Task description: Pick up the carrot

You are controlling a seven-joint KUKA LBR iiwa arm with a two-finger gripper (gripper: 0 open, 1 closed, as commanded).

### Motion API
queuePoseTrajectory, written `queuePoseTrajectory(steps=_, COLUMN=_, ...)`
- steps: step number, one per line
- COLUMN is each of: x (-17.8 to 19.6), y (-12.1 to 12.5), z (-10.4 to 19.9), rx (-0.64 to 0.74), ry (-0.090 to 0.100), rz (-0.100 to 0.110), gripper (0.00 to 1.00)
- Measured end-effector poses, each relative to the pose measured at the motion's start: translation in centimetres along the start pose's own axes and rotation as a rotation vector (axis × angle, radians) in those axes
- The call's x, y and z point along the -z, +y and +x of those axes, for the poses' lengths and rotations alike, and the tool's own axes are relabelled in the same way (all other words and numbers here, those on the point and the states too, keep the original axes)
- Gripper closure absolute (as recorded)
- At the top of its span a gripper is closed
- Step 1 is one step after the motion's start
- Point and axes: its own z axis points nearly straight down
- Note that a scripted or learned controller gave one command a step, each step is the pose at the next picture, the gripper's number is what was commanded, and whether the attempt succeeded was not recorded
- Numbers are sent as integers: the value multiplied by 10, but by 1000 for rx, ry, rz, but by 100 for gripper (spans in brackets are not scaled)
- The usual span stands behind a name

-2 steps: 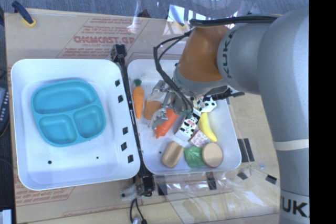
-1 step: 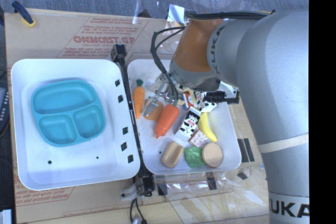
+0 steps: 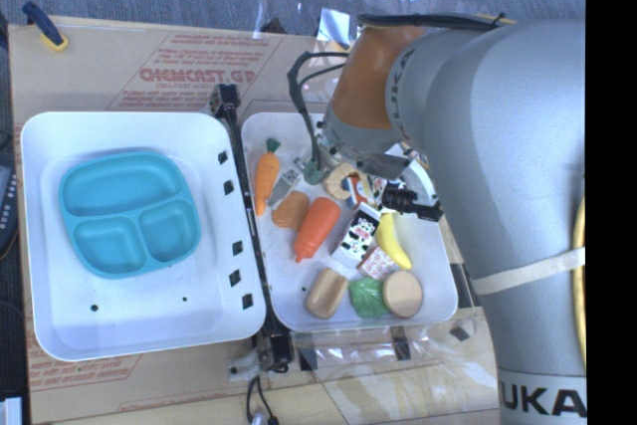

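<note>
The carrot (image 3: 265, 178), orange with a green top, lies lengthwise along the left wall of the right bin (image 3: 438, 259), its top pointing to the far side. My gripper (image 3: 299, 176) hangs under the orange-banded wrist just right of the carrot, low over the bin's far half. The wrist and arm hide most of it. Nothing shows held in it.
Beside the carrot lie a brown-orange piece (image 3: 291, 209) and a larger orange-red tapered piece (image 3: 317, 226). A cow-patterned box (image 3: 358, 234), a banana (image 3: 392, 240), a green item (image 3: 366, 298) and two tan pieces fill the near half. The left bin (image 3: 60, 314) holds a blue divided plate (image 3: 127, 211).
</note>
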Motion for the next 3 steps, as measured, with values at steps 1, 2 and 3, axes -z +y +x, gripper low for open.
queuePoseTrajectory(steps=1, x=11, y=3, z=1, rx=9, ry=-3, rz=-3, gripper=100)
queuePoseTrajectory(steps=2, x=105, y=10, z=145, rx=67, ry=-1, rz=-20, gripper=100)
queuePoseTrajectory(steps=3, x=111, y=-40, z=122, rx=-449, ry=2, rz=-4, gripper=100)
